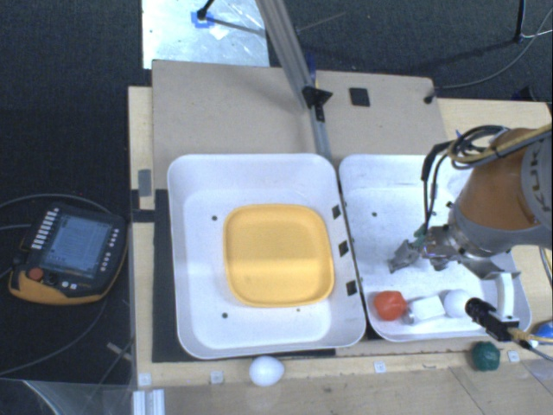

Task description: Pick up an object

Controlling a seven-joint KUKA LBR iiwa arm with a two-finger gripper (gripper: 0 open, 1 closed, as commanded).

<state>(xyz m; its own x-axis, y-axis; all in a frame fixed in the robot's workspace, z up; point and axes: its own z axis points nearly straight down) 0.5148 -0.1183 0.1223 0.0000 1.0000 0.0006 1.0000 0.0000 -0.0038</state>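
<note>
Three small objects are being seen along the 6 o'clock wall of the right bin (380, 188): a red ball-like object (389, 304), a white block-like piece (425, 309) just at its 3 o'clock, and a white round object (454, 301) at 3 o'clock of that. The three are lying close together, probably touching.

The red object is being judged the easiest pick: small, light, likely smooth and rounded, so it could be rolling or slipping out under a squeeze. A grasp across its widest part, straight from above, is being advised. The bin wall just behind it is leaving little finger room on the 6 o'clock side, and the white piece is crowding the 3 o'clock side.

The gripper (406, 256) is being held low over the bin floor, at roughly 12 o'clock of the red object and a little apart from it. Nothing is being seen between its fingers; whether they are spread or closed cannot be told at this resolution. The arm (497, 201) is reaching in from 3 o'clock, wrist bent toward 9 o'clock.

In the left bin (199, 188) a yellow tray (278, 254) is lying at the centre. A white egg-like object (266, 371) and a green object (485, 357) are lying outside the bins, at 6 o'clock.
</note>
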